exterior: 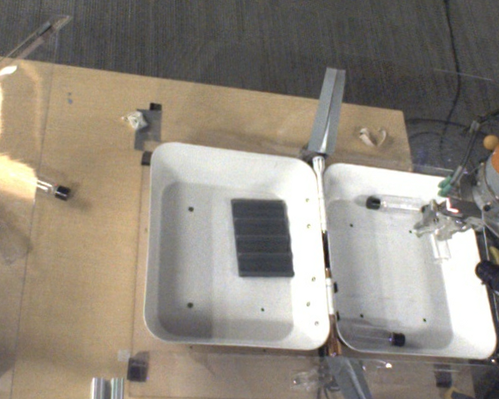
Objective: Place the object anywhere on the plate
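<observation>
My gripper: [441,220] it hangs over the upper right part of the right bin [479,341]; I cannot tell its state, nor whether anything sits in it.
Object, as I judge it: a clear tube with a black cap [395,203] lying along the far wall of the right bin, just beside my gripper, pale against the white floor.
Second tube: another clear one with a dark cap [368,336] lies along the near wall of the same bin, well apart from me.
Plate: the dark ribbed plate [264,238] lies flat in the middle of the left bin [155,256], bare.
Risk, grasp: the tube is round, clear and hugs the wall, so I could close beside it or roll it away.
Risk, carry: a thin slick tube may slip out while crossing the rims between the bins.
Risk, release: on the ribbed plate it could roll off into the bin.
</observation>
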Action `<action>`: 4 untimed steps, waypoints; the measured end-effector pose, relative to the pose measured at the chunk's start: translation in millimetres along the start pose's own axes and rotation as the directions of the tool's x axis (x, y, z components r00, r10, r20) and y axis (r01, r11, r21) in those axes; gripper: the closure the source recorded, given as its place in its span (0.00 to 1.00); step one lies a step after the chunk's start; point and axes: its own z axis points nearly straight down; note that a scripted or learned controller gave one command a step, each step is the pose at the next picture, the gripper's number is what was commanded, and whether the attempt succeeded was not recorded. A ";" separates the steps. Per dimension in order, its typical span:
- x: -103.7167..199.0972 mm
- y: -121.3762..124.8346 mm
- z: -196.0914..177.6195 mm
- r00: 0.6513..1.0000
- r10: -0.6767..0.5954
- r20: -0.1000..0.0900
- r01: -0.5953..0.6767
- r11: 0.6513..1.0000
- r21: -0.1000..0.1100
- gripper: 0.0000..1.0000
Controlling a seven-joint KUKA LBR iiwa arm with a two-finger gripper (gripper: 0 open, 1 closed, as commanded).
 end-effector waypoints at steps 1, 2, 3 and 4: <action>37.1 77.6 -62.1 0.825 0.565 0.003 -0.565 0.825 0.002 1.00; 121.9 76.2 -43.3 0.314 0.949 0.005 -0.949 0.314 0.003 1.00; 196.0 75.5 29.0 0.413 0.910 0.007 -0.911 0.413 0.004 1.00; 269.1 38.1 27.2 0.391 0.921 0.004 -0.921 0.391 0.005 1.00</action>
